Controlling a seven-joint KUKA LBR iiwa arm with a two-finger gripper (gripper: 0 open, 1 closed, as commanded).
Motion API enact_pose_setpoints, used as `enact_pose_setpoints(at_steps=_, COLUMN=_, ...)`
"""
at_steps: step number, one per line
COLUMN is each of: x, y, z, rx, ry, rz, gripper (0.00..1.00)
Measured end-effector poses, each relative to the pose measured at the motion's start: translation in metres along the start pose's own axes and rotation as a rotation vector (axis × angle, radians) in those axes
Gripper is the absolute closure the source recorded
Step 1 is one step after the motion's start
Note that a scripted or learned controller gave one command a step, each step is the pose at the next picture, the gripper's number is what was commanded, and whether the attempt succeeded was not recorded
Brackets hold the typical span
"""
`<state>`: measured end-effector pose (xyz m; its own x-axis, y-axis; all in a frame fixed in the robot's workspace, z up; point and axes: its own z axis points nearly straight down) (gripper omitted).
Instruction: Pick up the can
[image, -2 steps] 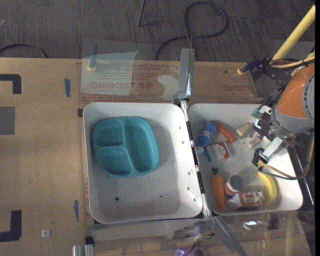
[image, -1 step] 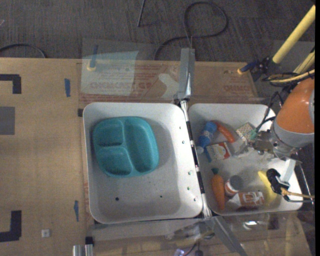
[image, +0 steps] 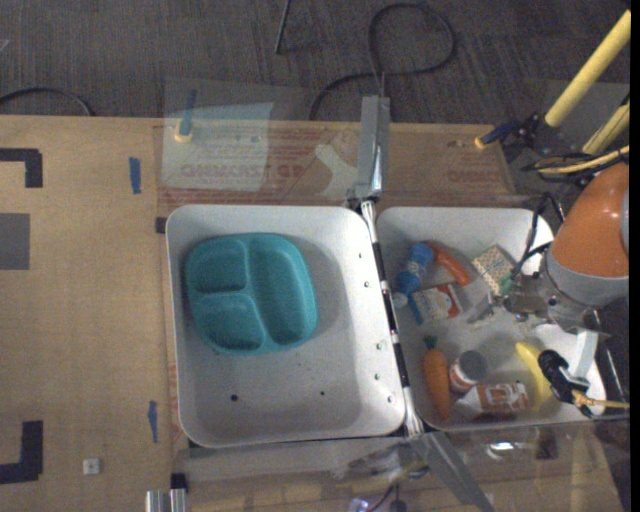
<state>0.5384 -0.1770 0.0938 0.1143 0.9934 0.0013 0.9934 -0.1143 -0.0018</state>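
Two white bins are seen side by side on the table (image: 80, 300). The left bin (image: 200, 400) holds a teal divided plate (image: 250, 290), lying flat in its upper part.

The right bin (image: 400, 225) holds the clutter. The can (image: 466, 370) lies in the lower middle of this bin, grey lid facing up-left, beside a carrot (image: 436, 382) on its left. A small box with orange print (image: 500, 397) lies just below-right of it, and a banana (image: 534, 368) is seen further right. A blue bottle (image: 414, 268) and a red-and-white carton (image: 437, 302) lie in the upper part.

The arm enters from frame right, orange band (image: 592, 235) above the wrist. The hand (image: 507, 296) is placed over the upper right of the right bin, apart from the can. Whether the hand is open or closed cannot be told.
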Motion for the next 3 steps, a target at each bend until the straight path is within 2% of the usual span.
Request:
enact_pose_setpoints(at_steps=1, x=-0.008, y=-0.001, z=-0.027, rx=-0.005, ry=-0.002, rz=-0.153, gripper=0.00)
enact_pose_setpoints(at_steps=2, x=-0.032, y=0.021, z=0.003, rx=0.000, ry=0.017, rz=0.155, gripper=0.00)
enact_pose_setpoints(at_steps=3, x=-0.016, y=0.099, z=0.006, rx=0.005, ry=0.006, rz=0.120, gripper=0.00)
